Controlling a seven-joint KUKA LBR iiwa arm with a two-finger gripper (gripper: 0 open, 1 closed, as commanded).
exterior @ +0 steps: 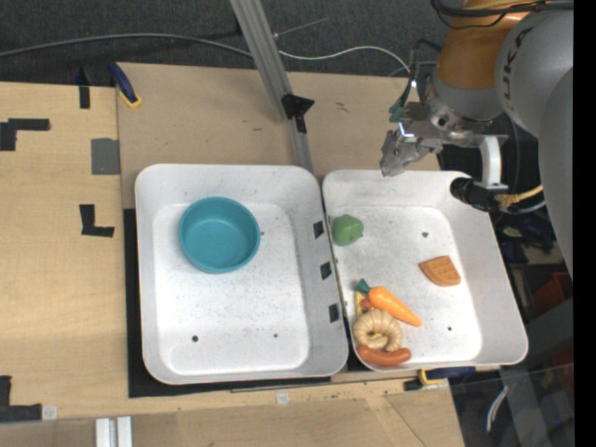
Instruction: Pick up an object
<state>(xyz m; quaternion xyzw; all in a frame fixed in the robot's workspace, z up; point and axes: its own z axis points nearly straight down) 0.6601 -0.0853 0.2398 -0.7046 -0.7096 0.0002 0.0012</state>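
The right bin (484, 250) holds a green round object (347, 230) near its left wall, a tan wedge-shaped piece (440, 270) toward the right, and at the front an orange carrot (392, 305), a beige curled piece (376, 328) and a red sausage (384, 355) bunched together. My gripper (395, 159) hangs above the far edge of the right bin, well clear of all these objects, with nothing between its fingers.
A blue bowl (219, 235) sits in the left bin (163, 343). A slanted metal pole (265, 49) rises behind the bins. Cables run along the back of the bench, and the grey arm (521, 54) fills the upper right corner.
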